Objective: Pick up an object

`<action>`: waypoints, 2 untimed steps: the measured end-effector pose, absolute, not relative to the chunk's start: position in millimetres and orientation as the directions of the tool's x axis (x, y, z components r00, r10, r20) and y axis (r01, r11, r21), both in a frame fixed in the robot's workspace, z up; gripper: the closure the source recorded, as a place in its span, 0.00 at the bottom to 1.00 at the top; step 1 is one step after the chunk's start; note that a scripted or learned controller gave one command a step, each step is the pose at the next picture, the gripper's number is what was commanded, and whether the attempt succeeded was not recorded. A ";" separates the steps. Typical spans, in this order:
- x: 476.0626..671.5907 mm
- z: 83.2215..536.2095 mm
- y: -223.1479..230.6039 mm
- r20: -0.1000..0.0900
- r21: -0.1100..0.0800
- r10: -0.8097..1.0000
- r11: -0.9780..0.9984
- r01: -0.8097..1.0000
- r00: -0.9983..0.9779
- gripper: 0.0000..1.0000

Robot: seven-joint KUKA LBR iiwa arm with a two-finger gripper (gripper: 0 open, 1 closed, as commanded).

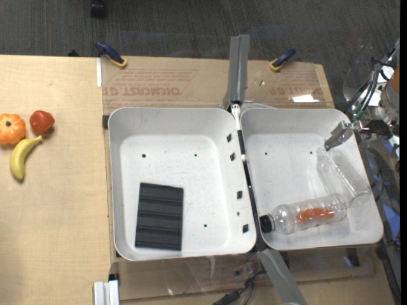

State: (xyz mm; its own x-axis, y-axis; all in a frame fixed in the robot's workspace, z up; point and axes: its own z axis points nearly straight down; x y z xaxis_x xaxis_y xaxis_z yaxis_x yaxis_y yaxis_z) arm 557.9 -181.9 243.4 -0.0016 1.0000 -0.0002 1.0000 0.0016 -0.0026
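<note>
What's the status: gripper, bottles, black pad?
Gripper above right bin, holding nothing. Two clear bottles lying in it. Black pad in left bin. Nothing blocking.

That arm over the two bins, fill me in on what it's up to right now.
The arm reaches in from the right, its end effector above the back of the right bin. It holds nothing that can be seen. A clear plastic bottle lies on its side near that bin's front, and a second clear item lies beside it. The left bin holds a dark ribbed block. Fruit sits out on the bench.
</note>
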 end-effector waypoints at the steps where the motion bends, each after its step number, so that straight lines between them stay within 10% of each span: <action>1: 491.1 134.5 -184.3 -0.005 0.013 0.998 0.066 0.998 -0.066 0.00; 2: 486.1 98.6 -216.9 -0.002 0.019 0.987 0.158 0.987 -0.158 0.00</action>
